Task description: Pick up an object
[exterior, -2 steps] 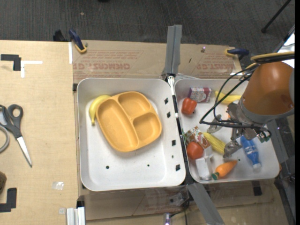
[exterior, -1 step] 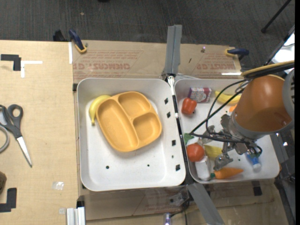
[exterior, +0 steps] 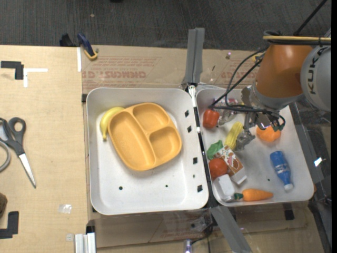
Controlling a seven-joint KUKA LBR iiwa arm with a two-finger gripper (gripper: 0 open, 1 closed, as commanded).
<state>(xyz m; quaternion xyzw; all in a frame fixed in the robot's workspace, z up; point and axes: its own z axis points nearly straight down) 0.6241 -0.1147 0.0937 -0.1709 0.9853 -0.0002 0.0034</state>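
Progress looks small: the end effector (exterior: 246, 137) hangs low in the right bin (exterior: 303, 194) beside the corn cob (exterior: 234, 134), at 9 o'clock from the orange (exterior: 268, 134), its fingers apart and holding nothing, so the grasp remains.

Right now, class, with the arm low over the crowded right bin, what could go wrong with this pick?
1. The gripper sits between the corn cob and the orange, so it might nudge one aside rather than grasp it.
2. The toys lie packed together; the tomato or the snack packet could get dragged along.
3. The round orange may roll away.
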